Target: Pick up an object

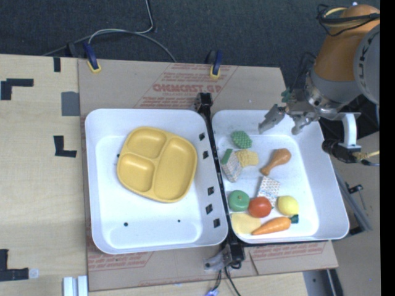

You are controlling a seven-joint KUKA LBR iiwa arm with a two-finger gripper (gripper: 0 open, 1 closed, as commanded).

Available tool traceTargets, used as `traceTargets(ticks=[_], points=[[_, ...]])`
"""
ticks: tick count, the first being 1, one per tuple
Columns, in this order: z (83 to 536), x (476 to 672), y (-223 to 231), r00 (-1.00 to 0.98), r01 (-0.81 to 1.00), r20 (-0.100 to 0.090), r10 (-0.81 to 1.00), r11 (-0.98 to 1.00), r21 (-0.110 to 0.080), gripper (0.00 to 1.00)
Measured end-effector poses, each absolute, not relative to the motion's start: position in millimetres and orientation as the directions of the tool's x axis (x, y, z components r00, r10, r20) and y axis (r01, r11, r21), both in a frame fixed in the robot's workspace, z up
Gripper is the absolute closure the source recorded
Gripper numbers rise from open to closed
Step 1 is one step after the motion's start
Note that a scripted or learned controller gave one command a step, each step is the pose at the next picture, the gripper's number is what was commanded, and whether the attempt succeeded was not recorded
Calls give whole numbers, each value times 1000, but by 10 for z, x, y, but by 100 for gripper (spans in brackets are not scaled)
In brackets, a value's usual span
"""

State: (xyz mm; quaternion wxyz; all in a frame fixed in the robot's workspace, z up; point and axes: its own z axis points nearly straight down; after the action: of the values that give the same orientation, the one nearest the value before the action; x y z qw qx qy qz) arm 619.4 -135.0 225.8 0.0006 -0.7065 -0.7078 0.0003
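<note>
My gripper (pixel 285 125) hangs open over the far side of the right bin (pixel 321 177), with nothing between its two grey fingers. Below it in that bin lie several toy foods: a green leafy piece (pixel 242 140), a yellow corn piece (pixel 247 158), a brown drumstick (pixel 276 160), a green round piece (pixel 238 200), a red tomato (pixel 260 207), a lemon (pixel 287 205), an orange carrot (pixel 271 226) and a patterned cracker (pixel 268 187). The drumstick is the closest to the fingertips, a little nearer the camera than they are.
The left bin (pixel 105 165) holds a yellow divided plate (pixel 157 163). A black divider (pixel 213 165) joins the two bins. Two clamps (pixel 215 65) grip the cardboard at the back edge. The arm's orange band (pixel 342 48) sits at the upper right.
</note>
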Motion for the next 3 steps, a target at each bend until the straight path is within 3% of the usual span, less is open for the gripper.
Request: traceTargets(ticks=[1,2,3], points=[[1195,6670,-939,-1,1000,2,1000,1,-5,0],[854,6686,-1009,-2,1000,-2,1000,2,0,0],[859,6690,-1306,-1,1000,-2,1000,1,2,0]])
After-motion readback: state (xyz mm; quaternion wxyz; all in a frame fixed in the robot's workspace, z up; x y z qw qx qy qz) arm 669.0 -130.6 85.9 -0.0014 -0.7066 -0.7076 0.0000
